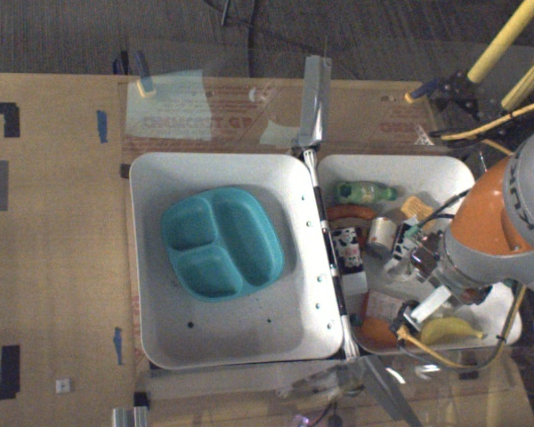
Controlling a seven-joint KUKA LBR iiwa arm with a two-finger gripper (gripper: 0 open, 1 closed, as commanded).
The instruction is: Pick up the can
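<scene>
The can (382, 235) is a small silver cylinder lying on its side in the right bin (445, 166), near the bin's middle. My gripper (408, 254) hangs low in that bin, right beside the can on its right and slightly nearer the front. The grey wrist with its orange band (491, 223) reaches in from the right and covers the bin's right part. I cannot make out whether the gripper touches the can.
Around the can lie a green bottle (365, 190), a reddish sausage-like item (350, 212), a cow-patterned carton (345, 248), a yellow cracker-like piece (417, 208), an orange (378, 332) and a banana (450, 330). The left bin (151, 265) holds a teal divided plate (221, 242).
</scene>
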